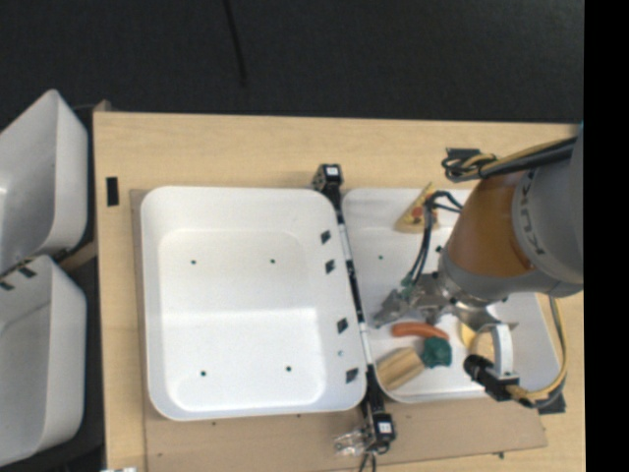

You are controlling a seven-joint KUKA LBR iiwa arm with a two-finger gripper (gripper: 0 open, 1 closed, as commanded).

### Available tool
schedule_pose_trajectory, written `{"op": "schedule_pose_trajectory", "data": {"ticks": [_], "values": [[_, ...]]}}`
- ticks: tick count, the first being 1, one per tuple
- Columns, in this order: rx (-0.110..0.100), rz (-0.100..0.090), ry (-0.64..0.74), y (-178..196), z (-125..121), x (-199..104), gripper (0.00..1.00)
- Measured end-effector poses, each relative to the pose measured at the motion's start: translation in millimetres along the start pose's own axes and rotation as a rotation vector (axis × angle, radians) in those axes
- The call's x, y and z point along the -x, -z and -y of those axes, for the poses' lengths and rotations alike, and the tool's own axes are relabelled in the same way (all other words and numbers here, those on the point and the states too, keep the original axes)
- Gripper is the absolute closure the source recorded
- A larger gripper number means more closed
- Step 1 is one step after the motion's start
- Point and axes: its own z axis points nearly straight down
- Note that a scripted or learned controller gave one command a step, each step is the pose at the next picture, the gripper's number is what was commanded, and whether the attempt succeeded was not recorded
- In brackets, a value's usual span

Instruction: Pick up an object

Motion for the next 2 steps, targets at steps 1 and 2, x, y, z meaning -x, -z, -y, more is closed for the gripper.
{"op": "schedule_pose_trajectory", "data": {"ticks": [1, 2], "values": [[0.005, 0.002, -0.002, 0.2, 22.7, 63.1, 0.00], [0.006, 0.000, -0.001, 1.0, 31.5, 126.2, 0.00]]}}
